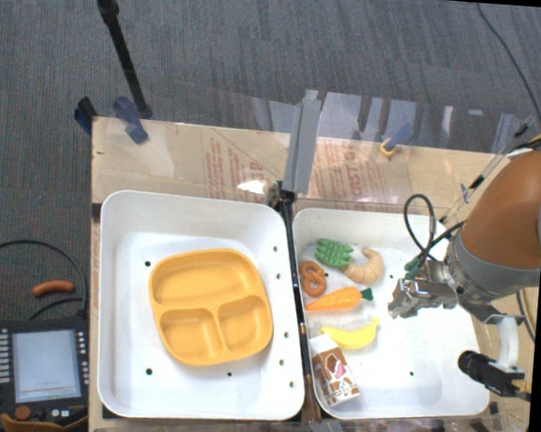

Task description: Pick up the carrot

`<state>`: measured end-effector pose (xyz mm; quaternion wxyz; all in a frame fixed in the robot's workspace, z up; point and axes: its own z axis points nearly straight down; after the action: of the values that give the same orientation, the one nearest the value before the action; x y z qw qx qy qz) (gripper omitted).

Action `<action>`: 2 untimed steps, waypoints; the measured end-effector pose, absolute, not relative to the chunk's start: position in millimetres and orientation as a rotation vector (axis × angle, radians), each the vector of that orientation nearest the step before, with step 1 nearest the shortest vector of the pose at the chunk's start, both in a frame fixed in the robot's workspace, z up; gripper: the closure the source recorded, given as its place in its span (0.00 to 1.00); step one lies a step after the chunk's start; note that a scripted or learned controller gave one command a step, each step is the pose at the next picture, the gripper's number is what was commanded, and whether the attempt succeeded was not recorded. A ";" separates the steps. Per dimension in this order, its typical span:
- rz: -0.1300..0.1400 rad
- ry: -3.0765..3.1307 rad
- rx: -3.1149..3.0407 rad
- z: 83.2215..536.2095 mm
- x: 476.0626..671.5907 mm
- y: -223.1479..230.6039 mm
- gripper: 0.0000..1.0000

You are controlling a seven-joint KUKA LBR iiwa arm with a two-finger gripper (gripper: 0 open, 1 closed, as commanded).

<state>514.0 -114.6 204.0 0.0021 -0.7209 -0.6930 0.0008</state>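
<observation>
Carrot [335,299] lies flat in the right bin [425,384], close to its left wall, leafy end pointing toward the end effector [404,305]. Nearest the camera in that bin a small carton [335,373] leans at the front rim, with a banana [352,335] just behind it. Beyond the carrot sit a pretzel [313,278], a croissant [368,264] and a green vegetable [334,254], crowded together, so a grasp has little room. The end effector hovers just right of the carrot, gripping nothing; whether it is apart or together I cannot tell. Left bin [127,245] carries a yellow tray [211,305].
</observation>
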 end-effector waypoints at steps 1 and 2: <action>0.006 -1.687 -2.643 111.8 491.1 -132.4 1.00; 0.007 -1.057 -2.955 173.5 557.9 -136.4 1.00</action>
<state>557.9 -136.4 173.5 0.0015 -0.9415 -0.3369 0.0023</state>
